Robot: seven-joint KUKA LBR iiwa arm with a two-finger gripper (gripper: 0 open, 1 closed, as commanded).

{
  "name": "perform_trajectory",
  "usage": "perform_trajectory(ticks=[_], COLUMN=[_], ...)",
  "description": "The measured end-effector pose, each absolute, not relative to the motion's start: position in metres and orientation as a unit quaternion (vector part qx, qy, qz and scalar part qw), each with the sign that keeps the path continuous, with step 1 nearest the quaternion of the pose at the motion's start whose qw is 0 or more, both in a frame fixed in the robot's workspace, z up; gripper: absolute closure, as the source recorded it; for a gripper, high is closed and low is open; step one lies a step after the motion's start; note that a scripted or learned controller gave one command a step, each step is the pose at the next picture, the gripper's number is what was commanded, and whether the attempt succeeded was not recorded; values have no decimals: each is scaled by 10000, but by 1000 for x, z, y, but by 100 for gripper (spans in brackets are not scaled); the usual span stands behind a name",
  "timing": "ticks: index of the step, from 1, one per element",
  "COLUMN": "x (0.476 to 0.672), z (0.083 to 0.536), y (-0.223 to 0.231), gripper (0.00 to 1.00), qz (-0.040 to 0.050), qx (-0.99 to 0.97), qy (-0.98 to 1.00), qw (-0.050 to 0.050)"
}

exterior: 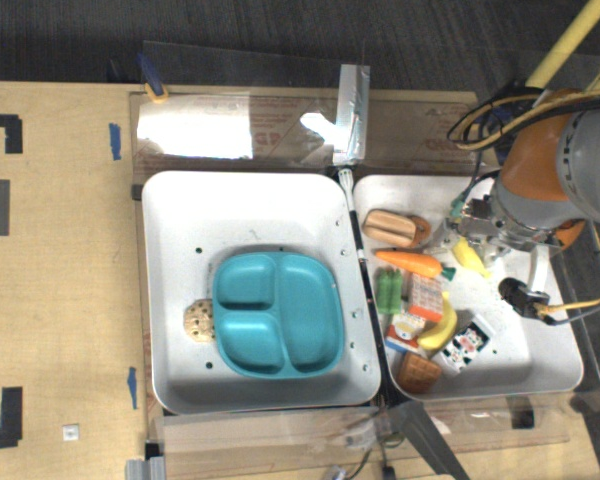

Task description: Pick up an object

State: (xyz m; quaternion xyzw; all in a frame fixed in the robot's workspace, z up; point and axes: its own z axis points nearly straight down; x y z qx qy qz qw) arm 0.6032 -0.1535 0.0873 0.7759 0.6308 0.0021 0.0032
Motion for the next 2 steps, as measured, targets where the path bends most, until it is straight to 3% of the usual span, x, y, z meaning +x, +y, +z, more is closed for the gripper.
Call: perform_trajectory(ticks=[1, 2], x=[604, 581], z=[98, 188], y=[-154, -50], gripper=[100, 100], qz=[28, 36], qx=[7761, 8129], qy=[6306, 5824], qw=[41, 7])
